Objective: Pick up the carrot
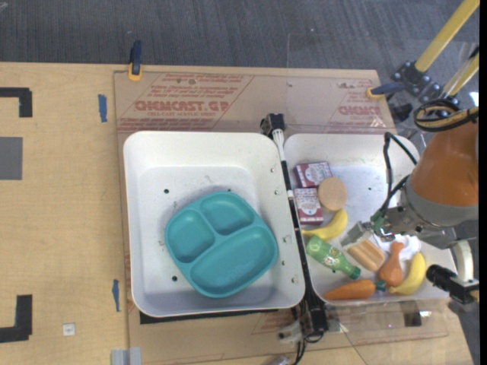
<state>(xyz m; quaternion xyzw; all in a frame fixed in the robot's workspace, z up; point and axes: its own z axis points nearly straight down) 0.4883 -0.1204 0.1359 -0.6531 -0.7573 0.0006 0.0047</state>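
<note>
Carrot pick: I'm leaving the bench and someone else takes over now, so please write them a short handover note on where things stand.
Gripper: low over the right white bin, above the pile of toy food; whether it is open or shut cannot be made out, and nothing can be seen held.
Orange carrot: lying flat near the front wall of the right bin, beside a green bottle and a yellow banana.
Left white bin: holds a teal divided plate.
Done: the arm has reached the right bin.
Left: grasp the carrot and lift it out.
</note>
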